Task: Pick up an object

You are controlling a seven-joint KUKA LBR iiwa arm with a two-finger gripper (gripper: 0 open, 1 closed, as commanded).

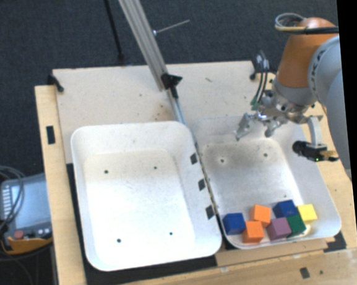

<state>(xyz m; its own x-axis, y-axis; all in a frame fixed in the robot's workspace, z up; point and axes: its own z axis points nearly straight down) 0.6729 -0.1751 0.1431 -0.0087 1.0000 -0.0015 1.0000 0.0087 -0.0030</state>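
tabletop (112, 92) carries two bins: left bin (139, 192) mid-frame, right bin (249, 170) beside it. arm (302, 60) at upper right; hand (256, 126) over the right bin's far edge, fingers spread, holding nothing. blocks (271, 221) cluster at the bin's lower right corner.

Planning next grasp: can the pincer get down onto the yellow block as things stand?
Probably yes. The pincer hovers over the far end of the right bin; the yellow block sits at the cluster's right edge, top uncovered. The near bin wall and green block crowd it.
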